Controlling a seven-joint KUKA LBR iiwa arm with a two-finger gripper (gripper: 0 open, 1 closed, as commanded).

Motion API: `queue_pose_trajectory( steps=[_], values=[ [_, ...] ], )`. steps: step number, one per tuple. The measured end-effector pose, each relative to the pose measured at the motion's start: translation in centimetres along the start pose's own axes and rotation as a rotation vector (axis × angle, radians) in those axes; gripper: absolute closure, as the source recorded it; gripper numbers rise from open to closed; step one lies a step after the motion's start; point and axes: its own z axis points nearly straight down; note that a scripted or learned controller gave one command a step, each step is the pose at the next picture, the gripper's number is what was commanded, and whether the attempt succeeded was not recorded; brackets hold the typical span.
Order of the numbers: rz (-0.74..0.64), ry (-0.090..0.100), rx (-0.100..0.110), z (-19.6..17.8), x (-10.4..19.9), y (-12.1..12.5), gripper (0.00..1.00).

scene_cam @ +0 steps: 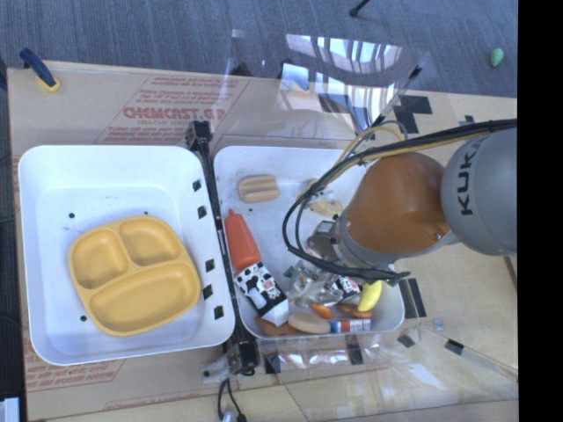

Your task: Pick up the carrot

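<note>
Orange and small, the carrot is lying in the clutter at the right bin's near edge. I'm watching the gripper hovering just above it, its state impossible to tell. I'm worrying it grabs the banana beside; the wrist is hiding much.
</note>
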Motion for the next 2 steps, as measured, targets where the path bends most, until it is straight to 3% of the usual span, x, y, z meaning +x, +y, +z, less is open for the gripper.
queue_pose_trajectory(
  steps=[1, 2],
  values=[
    [-0.414, -0.020, -0.014, 1.0, 0.1, -2.5, 1.00],
    [-0.425, -0.035, -0.022, 0.9, -0.9, -1.8, 0.00]
  ],
)
